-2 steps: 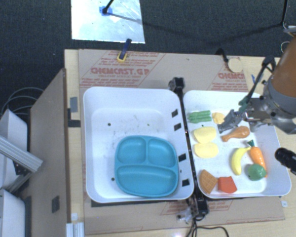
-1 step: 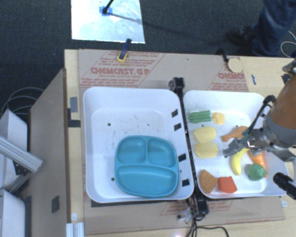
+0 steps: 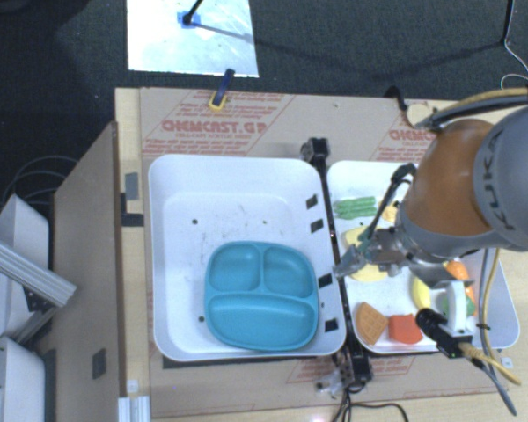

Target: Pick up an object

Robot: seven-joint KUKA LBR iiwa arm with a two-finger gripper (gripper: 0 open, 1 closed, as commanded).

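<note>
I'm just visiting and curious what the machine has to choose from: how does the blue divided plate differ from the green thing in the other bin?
The blue plate is large, smooth and split into three compartments; the green item is small, narrow and ridged. The plate lies in the left bin, while the green item lies in the right bin among other small pieces, close to the arm. Both lie flat in white bins.

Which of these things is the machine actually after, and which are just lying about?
Job: gripper; right bin items: green piece, yellow piece, tan wedge, red block.
Lying about: blue divided plate in left bin; cardboard sheet.
</note>
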